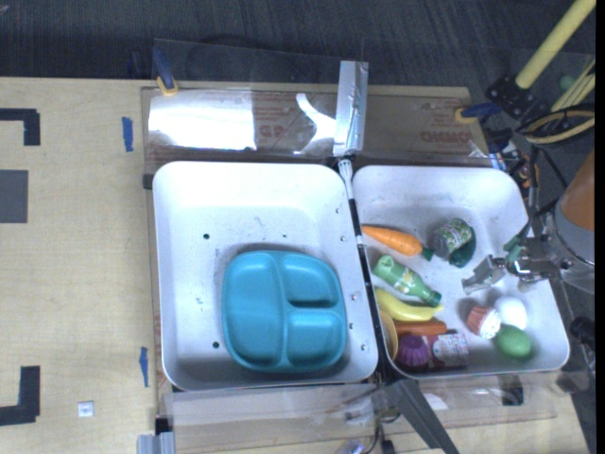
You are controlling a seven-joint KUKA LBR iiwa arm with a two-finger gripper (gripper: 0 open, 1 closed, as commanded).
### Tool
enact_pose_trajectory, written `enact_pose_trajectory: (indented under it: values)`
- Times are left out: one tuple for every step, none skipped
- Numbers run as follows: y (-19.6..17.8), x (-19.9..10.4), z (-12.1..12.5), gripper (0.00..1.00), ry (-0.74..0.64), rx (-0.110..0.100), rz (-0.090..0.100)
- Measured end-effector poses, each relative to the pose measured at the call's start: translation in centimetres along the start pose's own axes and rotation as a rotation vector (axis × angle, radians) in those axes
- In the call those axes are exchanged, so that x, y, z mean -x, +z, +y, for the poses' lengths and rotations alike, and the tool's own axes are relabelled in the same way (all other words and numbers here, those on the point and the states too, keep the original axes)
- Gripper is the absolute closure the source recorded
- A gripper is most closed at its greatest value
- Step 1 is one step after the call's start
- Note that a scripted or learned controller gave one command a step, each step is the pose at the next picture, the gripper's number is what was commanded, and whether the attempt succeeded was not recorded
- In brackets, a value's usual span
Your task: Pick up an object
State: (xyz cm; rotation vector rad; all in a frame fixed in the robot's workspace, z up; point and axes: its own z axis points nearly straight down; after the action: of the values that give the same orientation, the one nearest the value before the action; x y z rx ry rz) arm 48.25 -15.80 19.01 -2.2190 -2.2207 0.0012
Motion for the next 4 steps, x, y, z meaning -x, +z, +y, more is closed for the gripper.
enact_pose_trajectory:
  values:
    - [4.7,-1.3,9.7,0.00,0.162,0.001,-0.001]
    - [9.4,-0.9,12.0,0.00,0.088,0.021,-0.010]
    - [8.0,-0.8,12.3,1.00,0.087,0.031,-0.014]
    - [-2.3,-3.7,15.8,1.00,0.235,0.008,-0.002]
